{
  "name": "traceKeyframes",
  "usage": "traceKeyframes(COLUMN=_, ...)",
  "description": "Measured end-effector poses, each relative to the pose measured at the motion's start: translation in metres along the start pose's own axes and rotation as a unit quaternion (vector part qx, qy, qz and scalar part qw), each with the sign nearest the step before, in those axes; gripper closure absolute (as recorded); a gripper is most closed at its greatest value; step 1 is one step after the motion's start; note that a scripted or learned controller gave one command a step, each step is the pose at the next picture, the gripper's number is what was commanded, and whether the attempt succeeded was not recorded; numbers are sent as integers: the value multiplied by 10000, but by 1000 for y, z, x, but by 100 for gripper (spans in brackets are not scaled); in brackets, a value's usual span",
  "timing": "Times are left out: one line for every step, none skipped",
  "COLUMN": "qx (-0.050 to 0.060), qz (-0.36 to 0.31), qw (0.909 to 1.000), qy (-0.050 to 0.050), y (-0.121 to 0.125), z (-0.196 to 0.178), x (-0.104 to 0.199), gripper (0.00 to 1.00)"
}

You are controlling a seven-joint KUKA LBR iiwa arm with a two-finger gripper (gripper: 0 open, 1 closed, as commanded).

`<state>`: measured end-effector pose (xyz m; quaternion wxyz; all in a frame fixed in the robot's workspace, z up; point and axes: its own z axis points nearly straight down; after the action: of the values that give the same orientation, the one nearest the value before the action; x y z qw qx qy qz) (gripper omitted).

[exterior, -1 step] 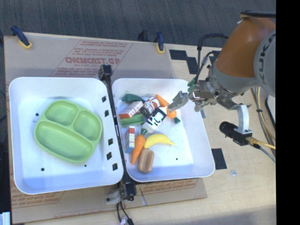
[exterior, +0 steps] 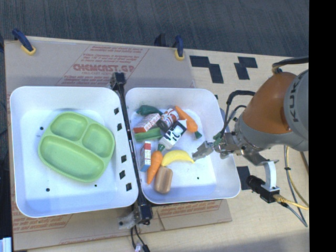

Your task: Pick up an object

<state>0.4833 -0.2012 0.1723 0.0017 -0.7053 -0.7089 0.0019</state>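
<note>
Banana (exterior: 177,157) just beside pincer (exterior: 202,150)

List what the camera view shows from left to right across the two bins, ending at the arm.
Green divided plate in the left bin → carrot → banana in the right bin → gripper → orange band of the arm.

You have a lime green tray (exterior: 76,146) in a white bin (exterior: 21,193), a yellow banana (exterior: 177,157), two orange carrots (exterior: 154,167), and a brown bun (exterior: 163,180) alongside.
</note>
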Motion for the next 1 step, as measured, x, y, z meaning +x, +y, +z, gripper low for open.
traceKeyframes(qx=-3, qz=-16, qw=10000, qy=3, y=58, z=75, x=24, gripper=0)
